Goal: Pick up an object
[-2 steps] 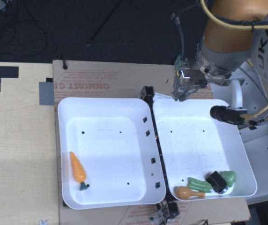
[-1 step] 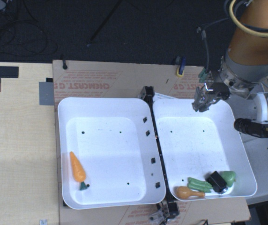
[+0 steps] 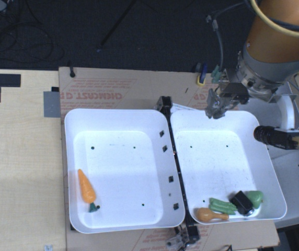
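Observation:
My gripper (image 3: 216, 110) hangs over the far rim of the right bin (image 3: 228, 156), near its back middle. Nothing shows beneath it. In that bin's near right corner several items lie huddled: a green pea pod (image 3: 222, 206), a black block (image 3: 242, 203), a green rounded piece (image 3: 255, 196) and a tan pear-shaped toy (image 3: 210, 215). An orange carrot (image 3: 86, 186) with a small green top lies by the left wall of the left bin (image 3: 118, 156), far from the gripper.
Black clips run down the seam (image 3: 169, 156) between the two bins. A black cylinder (image 3: 274, 136) juts in just right of the right bin. Cardboard (image 3: 118, 90) lies under both bins, with wooden bench to the left.

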`<act>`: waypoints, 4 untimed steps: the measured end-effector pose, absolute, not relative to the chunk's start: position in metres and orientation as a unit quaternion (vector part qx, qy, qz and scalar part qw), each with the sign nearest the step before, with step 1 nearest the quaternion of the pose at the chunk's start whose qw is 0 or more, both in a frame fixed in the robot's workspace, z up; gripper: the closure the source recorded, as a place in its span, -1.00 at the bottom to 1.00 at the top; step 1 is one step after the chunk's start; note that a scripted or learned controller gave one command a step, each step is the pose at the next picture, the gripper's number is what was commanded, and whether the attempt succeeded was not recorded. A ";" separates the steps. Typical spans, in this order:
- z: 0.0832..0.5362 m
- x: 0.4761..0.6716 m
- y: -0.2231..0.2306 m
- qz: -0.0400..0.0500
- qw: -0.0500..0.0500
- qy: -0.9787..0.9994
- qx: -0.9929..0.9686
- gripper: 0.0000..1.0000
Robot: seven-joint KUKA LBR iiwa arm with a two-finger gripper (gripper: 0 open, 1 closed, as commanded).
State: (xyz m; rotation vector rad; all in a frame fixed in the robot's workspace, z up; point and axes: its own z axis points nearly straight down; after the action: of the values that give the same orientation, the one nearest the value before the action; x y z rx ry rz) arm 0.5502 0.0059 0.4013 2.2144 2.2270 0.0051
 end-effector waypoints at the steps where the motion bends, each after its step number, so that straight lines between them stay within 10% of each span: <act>1: 0.382 0.567 0.062 -0.001 -0.001 0.709 0.705 1.00; 2: 0.544 0.593 0.078 0.006 0.005 0.708 0.706 1.00; 4: 0.434 0.643 0.169 -0.006 -0.004 0.708 0.706 1.00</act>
State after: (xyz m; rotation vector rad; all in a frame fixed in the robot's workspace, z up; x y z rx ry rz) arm 0.6430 0.1687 0.4340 2.2244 2.2285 -0.0179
